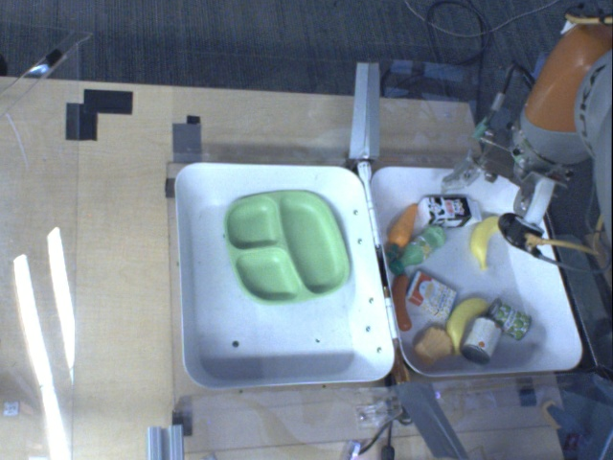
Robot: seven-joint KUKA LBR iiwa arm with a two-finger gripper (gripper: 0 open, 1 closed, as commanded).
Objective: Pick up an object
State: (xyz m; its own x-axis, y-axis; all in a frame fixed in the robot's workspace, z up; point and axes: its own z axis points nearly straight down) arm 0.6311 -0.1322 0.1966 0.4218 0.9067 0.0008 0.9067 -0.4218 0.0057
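Observation:
My gripper [477, 164] hangs over the far edge of the right bin [565, 295], under the grey wrist with the orange band. Just below it in the bin lie a small black-and-white bottle [446, 209], an orange carrot [404, 223], a green bottle [419, 248] and a yellow banana [482, 241]. Nearer the front lie a red-and-white box [428, 295], a second yellow fruit [465, 315], a silver can [481, 339], a green-labelled can [511, 321] and a brown bread-like piece [433, 344]. Nothing shows in the gripper.
The left bin [206, 343] holds a green divided plate [285, 244]. A metal post [363, 113] stands at the back between the two bins. A narrow red thing [399, 307] lies along the right bin's left wall.

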